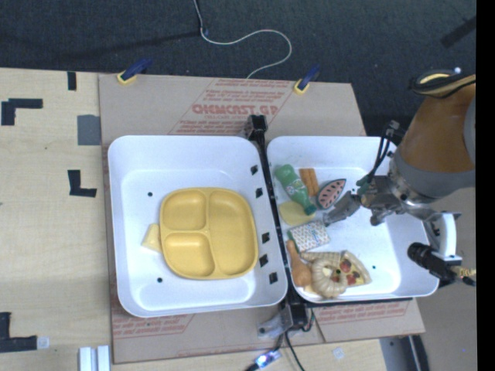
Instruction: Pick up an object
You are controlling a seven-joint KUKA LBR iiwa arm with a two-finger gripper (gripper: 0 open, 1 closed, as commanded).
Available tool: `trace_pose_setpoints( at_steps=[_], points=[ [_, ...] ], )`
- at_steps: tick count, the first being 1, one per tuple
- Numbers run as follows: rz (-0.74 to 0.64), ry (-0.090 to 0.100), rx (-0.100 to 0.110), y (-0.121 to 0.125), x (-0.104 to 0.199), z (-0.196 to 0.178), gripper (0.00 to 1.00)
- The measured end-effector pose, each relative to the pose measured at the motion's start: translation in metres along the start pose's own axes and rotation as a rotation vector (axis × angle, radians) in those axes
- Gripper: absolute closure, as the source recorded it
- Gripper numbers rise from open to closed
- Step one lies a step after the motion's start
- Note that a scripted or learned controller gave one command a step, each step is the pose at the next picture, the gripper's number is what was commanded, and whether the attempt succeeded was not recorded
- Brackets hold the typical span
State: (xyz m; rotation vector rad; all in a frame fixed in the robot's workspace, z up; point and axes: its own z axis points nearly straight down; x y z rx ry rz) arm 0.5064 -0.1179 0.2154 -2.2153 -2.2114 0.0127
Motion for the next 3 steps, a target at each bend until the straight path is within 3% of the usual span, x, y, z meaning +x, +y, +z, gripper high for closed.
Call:
trace_pose_setpoints(
  at_steps=[1,3],
  points=[
    [-0.003,-0.002,-0.012,0.003,0.000,-0.005,0.00],
    [-0.002,-0.001,-0.006,-0.003,0.001,0.104,0.00]
  ],
)
